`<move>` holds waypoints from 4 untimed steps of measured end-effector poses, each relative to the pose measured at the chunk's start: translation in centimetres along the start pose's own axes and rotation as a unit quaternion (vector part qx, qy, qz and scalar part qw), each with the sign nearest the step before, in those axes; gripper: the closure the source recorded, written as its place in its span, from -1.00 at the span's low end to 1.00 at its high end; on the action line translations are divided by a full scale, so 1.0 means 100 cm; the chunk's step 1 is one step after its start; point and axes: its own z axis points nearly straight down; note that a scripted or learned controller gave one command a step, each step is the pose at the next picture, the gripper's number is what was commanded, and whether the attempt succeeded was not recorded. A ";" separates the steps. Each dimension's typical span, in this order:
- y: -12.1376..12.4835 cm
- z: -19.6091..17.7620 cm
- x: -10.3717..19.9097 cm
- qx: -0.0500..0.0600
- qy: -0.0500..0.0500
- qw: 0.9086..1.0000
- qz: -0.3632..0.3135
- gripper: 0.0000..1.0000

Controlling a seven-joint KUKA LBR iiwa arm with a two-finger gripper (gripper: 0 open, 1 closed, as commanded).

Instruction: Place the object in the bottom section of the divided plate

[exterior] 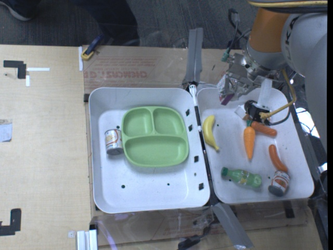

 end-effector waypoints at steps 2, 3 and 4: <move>-0.100 -0.032 0.059 0.001 0.000 0.996 0.090 1.00; -0.153 -0.001 0.099 0.001 0.000 0.998 0.063 1.00; -0.152 -0.001 0.098 0.001 0.000 0.998 0.064 -1.00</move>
